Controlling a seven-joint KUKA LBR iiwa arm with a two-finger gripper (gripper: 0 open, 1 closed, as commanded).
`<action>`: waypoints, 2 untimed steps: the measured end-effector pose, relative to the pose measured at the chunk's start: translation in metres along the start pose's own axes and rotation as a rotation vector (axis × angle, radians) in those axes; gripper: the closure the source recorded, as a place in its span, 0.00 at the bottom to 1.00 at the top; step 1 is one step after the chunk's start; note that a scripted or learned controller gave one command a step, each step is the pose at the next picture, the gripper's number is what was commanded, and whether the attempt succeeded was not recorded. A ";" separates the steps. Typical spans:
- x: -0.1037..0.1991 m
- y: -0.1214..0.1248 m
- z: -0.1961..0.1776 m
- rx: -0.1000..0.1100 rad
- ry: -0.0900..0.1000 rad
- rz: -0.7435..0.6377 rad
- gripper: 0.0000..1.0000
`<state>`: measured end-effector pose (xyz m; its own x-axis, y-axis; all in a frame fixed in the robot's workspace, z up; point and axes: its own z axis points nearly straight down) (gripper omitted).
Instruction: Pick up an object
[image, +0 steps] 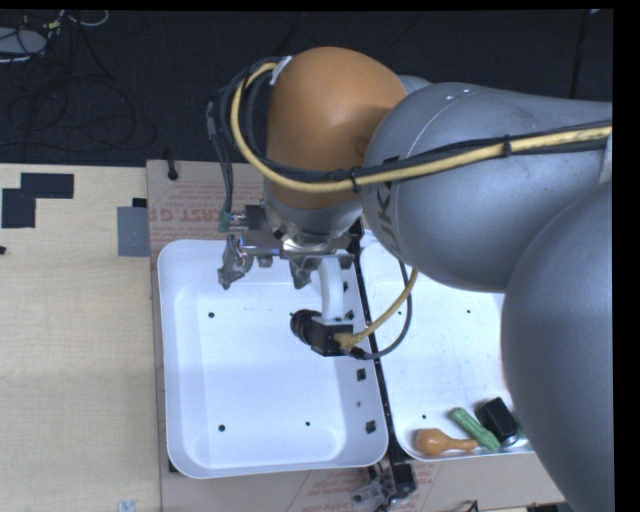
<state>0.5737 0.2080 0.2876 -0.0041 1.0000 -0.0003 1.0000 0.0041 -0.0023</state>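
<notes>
My gripper (267, 272) hangs under the orange wrist band, over the far part of the left bin (190, 400). Its two grey fingers (232, 268) point down and stand apart, with nothing between them. In the near corner of the right bin (440, 330) lie three objects close together: a green stick (473, 428), a black block (497, 420) and a tan pear-shaped piece (445, 441). The arm hides much of the right bin.
A small black part (314, 333) at the end of the yellow cable hangs near the wall between the bins; I cannot tell whether it is loose. Cardboard (190, 205) lies under the bins, and the wooden bench (70, 330) spreads to the left.
</notes>
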 end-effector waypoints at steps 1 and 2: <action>0.001 -0.040 -0.186 -0.015 0.007 0.000 0.00; 0.036 -0.038 -0.040 0.013 -0.006 0.001 0.00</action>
<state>0.5354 0.2440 0.3272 -0.0033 1.0000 -0.0065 0.9999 0.0032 -0.0157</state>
